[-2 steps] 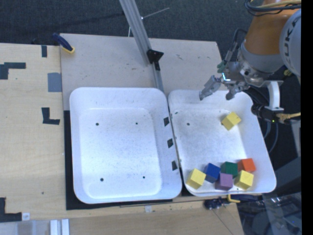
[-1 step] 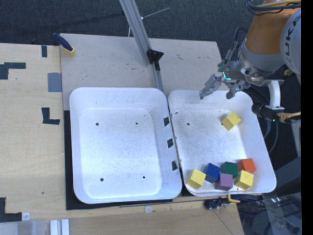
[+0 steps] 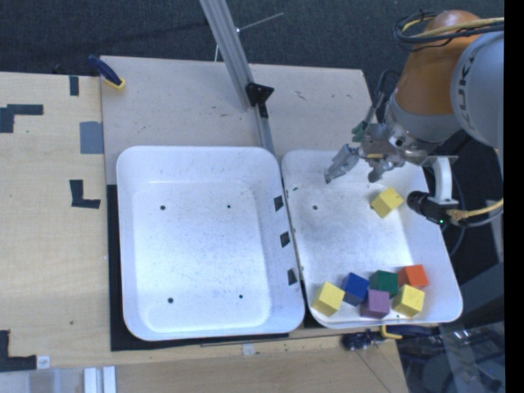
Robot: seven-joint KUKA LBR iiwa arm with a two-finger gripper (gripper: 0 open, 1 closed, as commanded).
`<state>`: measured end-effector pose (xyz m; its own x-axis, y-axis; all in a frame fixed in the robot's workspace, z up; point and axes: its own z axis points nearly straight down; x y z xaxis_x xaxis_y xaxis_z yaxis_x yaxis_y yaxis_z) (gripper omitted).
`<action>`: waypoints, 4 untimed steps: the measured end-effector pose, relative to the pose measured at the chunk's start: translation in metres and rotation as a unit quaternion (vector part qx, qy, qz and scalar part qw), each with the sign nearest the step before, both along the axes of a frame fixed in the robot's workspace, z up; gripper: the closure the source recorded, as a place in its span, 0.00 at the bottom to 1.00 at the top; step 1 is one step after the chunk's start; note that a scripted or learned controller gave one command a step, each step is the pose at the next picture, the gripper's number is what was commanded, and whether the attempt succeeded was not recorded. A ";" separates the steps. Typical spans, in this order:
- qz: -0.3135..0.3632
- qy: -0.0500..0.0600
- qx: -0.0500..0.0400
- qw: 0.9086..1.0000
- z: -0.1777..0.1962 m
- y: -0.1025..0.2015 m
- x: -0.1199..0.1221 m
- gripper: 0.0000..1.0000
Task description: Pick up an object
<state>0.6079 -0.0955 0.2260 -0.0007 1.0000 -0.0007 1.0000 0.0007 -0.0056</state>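
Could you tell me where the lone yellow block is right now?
The lone yellow block lies in the right bin, just below the gripper.

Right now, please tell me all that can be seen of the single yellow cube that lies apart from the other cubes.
The lone yellow cube is a small block of plain yellow, matte, perhaps wood or foam. It rests on the floor of the right bin, in its upper right part, turned so its edges run oblique to the bin walls. It touches no other cube; the cluster of cubes lies along the near wall. The gripper hangs just up-left of it, open, not touching it.
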 end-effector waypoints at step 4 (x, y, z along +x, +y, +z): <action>0.000 -0.004 0.000 1.000 -0.049 -0.005 0.015 1.00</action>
